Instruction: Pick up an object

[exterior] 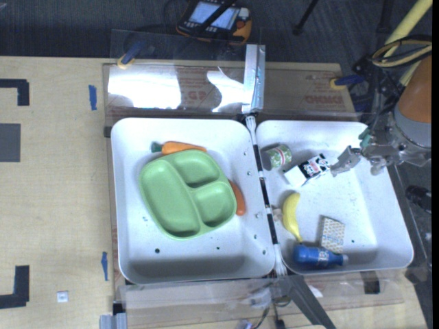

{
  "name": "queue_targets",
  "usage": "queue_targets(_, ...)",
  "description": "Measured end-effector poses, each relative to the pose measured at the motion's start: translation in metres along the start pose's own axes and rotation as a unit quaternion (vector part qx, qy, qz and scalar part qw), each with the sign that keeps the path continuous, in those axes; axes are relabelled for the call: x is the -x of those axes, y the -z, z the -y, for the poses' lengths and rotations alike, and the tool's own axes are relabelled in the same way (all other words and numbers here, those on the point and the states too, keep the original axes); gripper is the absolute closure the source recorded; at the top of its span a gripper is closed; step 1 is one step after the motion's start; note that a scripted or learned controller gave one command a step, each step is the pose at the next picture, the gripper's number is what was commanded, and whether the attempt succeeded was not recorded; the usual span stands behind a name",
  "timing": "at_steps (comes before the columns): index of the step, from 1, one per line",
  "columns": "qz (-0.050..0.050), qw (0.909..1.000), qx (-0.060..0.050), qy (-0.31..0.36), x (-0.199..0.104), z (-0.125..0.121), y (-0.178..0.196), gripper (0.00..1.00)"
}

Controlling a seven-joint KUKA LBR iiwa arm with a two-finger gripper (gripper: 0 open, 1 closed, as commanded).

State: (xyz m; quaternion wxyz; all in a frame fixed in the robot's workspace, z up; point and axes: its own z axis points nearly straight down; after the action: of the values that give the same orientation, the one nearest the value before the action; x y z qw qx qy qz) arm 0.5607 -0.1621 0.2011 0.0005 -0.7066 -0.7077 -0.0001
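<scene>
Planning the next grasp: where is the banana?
In the camera view, the banana lies in the right bin, near its left wall, above the blue bottle.

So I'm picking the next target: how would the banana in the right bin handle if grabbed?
The banana is curved and smooth, so it may pivot or slip in a pinch. It looks like a light toy. It lies flat by the bin's left wall, which probably limits access.

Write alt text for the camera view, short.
A robot gripper hovers over the right bin, which holds a banana, a blue bottle, a small can, a black-and-white box and a patterned packet. The left bin holds a green divided plate over carrots.
</scene>
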Motion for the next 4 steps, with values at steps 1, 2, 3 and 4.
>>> queue_targets(1, 0.0, 0.9997, 0.0, 0.023, -0.043, -0.025, -0.098, 0.0)
queue_targets(2, 0.0, 0.9976, -0.002, 0.07, -0.057, -0.073, -0.115, 0.0)
queue_targets(3, 0.0, 0.9991, 0.0, 0.042, -0.039, 0.037, -0.039, 0.0)
queue_targets(4, 0.002, 0.9728, 0.008, 0.231, -0.054, 0.015, -0.097, 0.0)
